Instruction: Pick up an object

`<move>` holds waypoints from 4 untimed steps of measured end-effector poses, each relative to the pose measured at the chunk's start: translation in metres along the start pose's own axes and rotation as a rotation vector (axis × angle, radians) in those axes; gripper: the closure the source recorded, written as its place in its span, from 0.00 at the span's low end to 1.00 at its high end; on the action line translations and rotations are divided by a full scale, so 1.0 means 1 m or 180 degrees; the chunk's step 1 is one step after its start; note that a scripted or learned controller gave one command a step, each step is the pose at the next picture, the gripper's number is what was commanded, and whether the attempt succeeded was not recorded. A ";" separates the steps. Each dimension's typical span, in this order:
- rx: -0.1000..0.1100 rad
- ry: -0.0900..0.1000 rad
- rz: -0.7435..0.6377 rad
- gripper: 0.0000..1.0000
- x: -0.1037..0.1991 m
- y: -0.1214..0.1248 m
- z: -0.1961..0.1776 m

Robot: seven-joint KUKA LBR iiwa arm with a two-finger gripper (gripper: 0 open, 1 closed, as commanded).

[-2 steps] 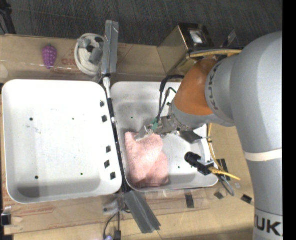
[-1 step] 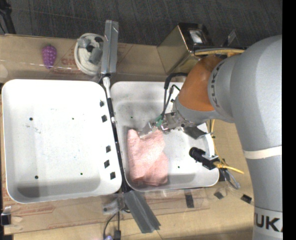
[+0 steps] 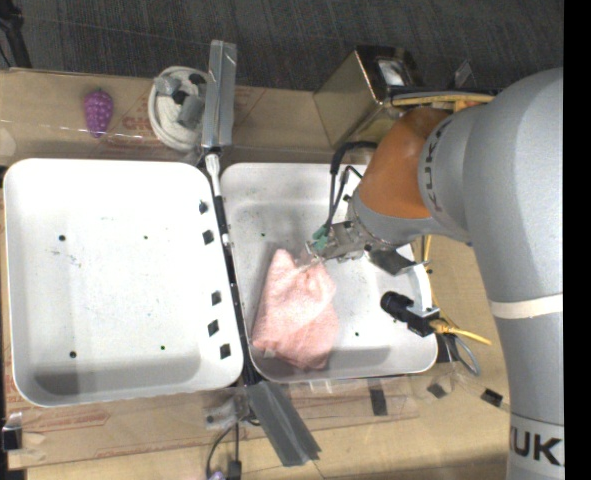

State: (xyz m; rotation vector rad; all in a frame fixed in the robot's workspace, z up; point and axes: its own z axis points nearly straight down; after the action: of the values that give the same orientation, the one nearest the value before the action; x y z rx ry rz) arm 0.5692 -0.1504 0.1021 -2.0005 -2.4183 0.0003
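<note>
A crumpled pink cloth (image 3: 295, 310) lies in the right bin (image 3: 275, 183). The gripper (image 3: 327, 244) meets its far corner; arm hides much, finger state unclear.

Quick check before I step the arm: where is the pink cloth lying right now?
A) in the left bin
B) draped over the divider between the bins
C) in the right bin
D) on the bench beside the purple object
C: the pink cloth lies crumpled on the floor of the right bin, just under the tool.
</note>
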 end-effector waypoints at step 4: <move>-0.0002 0.0003 0.0121 1.00 -0.013 -0.016 0.000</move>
State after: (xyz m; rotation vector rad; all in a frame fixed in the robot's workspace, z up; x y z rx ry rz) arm 0.5557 -0.1665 0.1025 -2.0461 -2.3797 -0.0012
